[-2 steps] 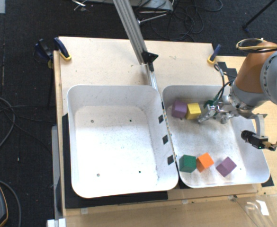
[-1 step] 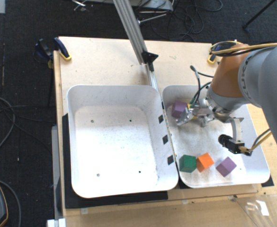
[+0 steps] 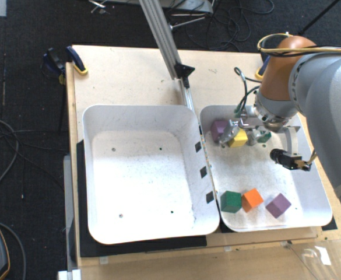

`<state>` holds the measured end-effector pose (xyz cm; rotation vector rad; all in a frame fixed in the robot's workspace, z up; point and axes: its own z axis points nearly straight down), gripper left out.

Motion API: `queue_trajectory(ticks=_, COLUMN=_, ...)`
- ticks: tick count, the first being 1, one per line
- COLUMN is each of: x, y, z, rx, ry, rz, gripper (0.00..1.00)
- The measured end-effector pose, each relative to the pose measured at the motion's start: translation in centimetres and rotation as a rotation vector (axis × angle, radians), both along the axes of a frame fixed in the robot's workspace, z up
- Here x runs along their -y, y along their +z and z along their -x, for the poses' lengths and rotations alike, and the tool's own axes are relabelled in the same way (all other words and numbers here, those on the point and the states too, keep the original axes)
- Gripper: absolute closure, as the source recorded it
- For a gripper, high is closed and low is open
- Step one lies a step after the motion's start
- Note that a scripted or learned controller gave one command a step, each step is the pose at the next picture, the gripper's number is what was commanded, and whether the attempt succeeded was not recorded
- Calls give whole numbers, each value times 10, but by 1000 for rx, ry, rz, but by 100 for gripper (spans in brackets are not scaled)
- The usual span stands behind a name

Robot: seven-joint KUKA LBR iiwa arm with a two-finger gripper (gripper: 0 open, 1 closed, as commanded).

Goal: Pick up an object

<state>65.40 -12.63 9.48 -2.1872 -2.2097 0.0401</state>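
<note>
My gripper (image 3: 238, 134) is low in the back part of the right bin (image 3: 310, 185), reaching in from the right. A yellow block (image 3: 239, 138) sits directly at its tip. A purple block (image 3: 218, 128) lies just left of it, touching or nearly touching the yellow one. A small green piece (image 3: 264, 137) shows just right of the gripper. Near the bin's front edge a green cube (image 3: 231, 202), an orange cube (image 3: 252, 199) and a purple cube (image 3: 278, 205) stand in a row, apart from the gripper.
The left bin (image 3: 100, 156) adjoins the right one along a shared rim. A slanted metal rail (image 3: 161, 31) runs from the back down to the bins' junction. A black clip on a cable (image 3: 287, 158) hangs over the right bin.
</note>
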Motion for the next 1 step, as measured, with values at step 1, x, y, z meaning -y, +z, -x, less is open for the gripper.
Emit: queue_trajectory(ticks=1, x=0, y=9, z=0, rx=9, ry=-5, rz=4, gripper=100)
